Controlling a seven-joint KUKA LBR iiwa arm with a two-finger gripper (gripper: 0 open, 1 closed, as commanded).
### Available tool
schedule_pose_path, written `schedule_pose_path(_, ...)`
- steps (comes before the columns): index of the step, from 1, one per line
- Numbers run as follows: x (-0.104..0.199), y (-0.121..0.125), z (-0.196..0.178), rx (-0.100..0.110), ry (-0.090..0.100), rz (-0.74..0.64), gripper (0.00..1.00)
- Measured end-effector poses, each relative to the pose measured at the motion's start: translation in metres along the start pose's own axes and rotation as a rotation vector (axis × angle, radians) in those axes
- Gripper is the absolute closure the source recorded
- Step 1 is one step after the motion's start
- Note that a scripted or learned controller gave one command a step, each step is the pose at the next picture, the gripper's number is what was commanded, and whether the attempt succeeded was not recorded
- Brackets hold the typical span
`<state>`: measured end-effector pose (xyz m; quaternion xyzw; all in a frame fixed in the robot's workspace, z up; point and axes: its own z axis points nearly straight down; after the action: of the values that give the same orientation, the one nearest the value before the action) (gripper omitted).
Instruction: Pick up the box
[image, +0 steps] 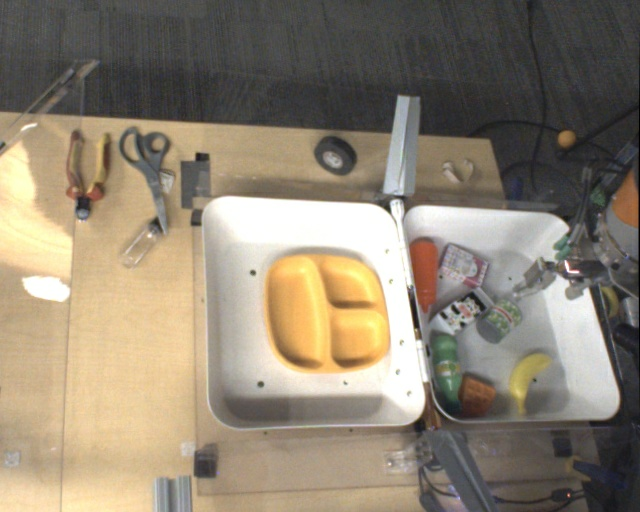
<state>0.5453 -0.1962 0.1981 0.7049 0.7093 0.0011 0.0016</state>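
A yellow tray (327, 310) sits in the left white bin (230, 300). In the right bin (585, 350) lie a carrot (424, 272), a banana (527, 378) and a small can (500, 319). On the bench (100, 380) lie scissors (150, 170), pliers (86, 172) and a roll of tape (335, 154).

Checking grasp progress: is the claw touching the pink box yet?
Apart. The camera view shows bare white bin floor between the claw and the pink box.

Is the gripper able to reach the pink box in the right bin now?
Probably yes. The gripper hovers over the right bin, and the box lies uncovered beside the carrot, nothing between them.
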Motion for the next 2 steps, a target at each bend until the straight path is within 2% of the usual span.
schedule_pose_path(1,0.048,0.041,0.095,-0.004,0.0,-0.174,0.0)
schedule_pose_path(2,0.069,0.123,0.111,-0.002,-0.014,-0.15,0.0)
